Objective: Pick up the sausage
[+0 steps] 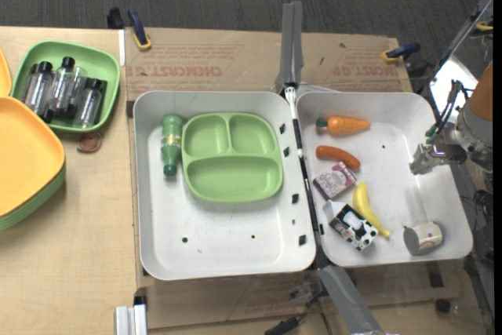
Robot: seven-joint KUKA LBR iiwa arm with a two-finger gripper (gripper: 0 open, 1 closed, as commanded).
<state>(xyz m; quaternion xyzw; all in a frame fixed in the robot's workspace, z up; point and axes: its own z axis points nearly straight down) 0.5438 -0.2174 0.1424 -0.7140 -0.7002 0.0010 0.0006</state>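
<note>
The sausage (338, 156), a short red-orange link, lies in the right bin (392, 110) near its left wall, just below a toy carrot (343, 124). My gripper (423, 163) hangs over the right side of the same bin, about a hand's width to the right of the sausage and well apart from it. Nothing shows in its grasp.
Below the sausage lie a pink packet (334, 181), a banana (366, 209), a black-and-white toy (353, 227) and a tape roll (423, 237). The left bin (157, 231) holds a green divided plate (232, 156) and a green bottle (171, 143). Orange plates (27, 165) and a tray of bottles (67, 86) sit far left.
</note>
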